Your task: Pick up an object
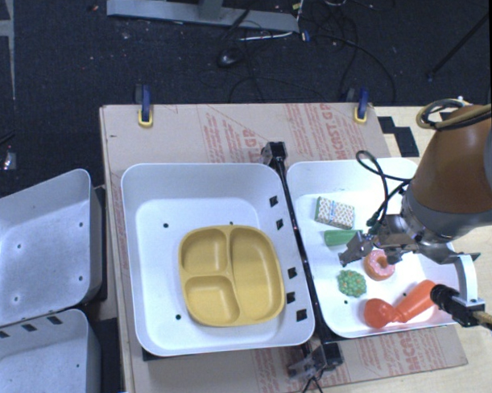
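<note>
Two shallow white bins sat side by side on the bench point(195, 133). Left bin point(143, 235) held a yellow divided plate point(231, 274) with three compartments, lying flat near the bin's middle. Right bin point(326, 177) held five small items: a speckled rectangular block point(335, 212) toward the far side; a green flat piece point(339, 237) just below it; a pink ring-shaped donut point(380, 266) near the middle; a green bumpy lump point(352, 283) to the donut's lower left, close by but apart; and an orange-red scoop-like toy point(399, 304) along the near edge.

Arm point(459, 172) reached in from the right, its orange band over the right bin's right side. Hand point(369, 248) sat low over the right bin, between the green flat piece and the donut, its dark parts overlapping the donut's upper edge. Finger state could not be told; nothing was seen held between them. Whether the hand touched the donut could not be told either.

Two blue-and-yellow clamps point(145, 106) pinned the board at the far edge.
</note>
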You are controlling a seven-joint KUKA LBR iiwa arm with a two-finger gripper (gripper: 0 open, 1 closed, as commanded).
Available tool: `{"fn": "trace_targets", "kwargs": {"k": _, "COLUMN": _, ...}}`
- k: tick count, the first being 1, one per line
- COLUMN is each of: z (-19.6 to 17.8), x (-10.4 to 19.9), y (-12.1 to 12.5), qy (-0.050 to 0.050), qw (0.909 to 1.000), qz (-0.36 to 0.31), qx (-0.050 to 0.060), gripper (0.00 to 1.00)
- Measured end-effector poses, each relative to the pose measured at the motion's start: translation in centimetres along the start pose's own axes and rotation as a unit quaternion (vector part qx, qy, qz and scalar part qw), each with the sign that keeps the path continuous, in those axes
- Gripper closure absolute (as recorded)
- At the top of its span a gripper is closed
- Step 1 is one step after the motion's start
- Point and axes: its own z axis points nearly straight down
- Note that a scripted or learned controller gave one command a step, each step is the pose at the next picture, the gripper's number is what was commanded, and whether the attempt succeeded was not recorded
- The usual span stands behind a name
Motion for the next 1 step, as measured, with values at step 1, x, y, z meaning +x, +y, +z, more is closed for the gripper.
{"fn": "trace_targets", "kwargs": {"k": 1, "z": -0.62, "x": 0.02, "y": 0.28, "qy": -0.001, "qw": 1.0, "qz": -0.001, "qx": -0.007, "gripper": 0.0}}
